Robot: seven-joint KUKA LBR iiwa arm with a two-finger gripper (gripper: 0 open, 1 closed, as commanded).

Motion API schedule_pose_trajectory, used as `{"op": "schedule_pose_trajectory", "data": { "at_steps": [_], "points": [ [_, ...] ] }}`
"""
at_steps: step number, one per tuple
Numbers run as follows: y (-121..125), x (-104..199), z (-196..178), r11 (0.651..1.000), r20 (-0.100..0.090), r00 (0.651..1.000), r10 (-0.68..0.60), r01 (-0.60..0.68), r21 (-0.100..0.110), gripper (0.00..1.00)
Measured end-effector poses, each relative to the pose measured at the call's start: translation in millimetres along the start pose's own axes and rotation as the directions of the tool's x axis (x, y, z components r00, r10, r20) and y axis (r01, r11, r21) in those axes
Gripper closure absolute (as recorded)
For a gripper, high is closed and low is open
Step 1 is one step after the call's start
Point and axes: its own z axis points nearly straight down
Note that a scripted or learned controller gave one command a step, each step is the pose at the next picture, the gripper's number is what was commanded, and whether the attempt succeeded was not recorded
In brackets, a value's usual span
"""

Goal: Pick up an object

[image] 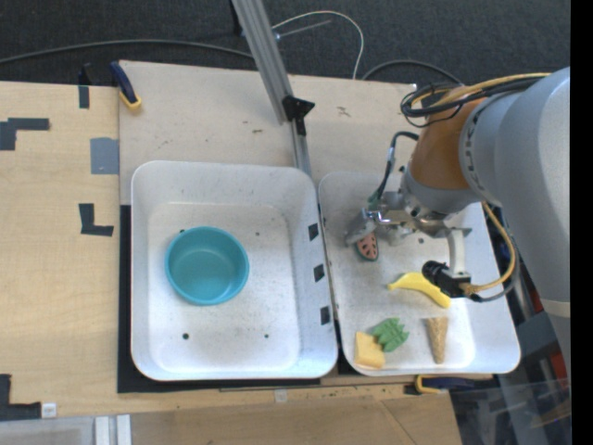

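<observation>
The gripper [371, 235] was seen low in the right bin [496, 355], directly over a watermelon slice [369, 247]. Whether the fingers were parted or closed could not be told. The banana [419, 286] lay at five o'clock from them.

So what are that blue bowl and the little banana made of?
The blue bowl looks like smooth moulded plastic: one even turquoise colour with a soft sheen. The banana seems to be a plastic toy, uniformly bright yellow and matte, though soft rubber or foam can't be ruled out.
</observation>
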Motion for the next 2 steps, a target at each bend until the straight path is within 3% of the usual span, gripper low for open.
{"op": "schedule_pose_trajectory", "data": {
  "at_steps": [1,2],
  "points": [
    [-0.1,0.7,-10.3,1.000,-0.001,1.000,-0.001,0.001,0.001,1.00],
    [-2.6,-5.2,-54.8,1.000,-0.001,1.000,0.002,-0.002,-0.003,1.00]
  ]
}}
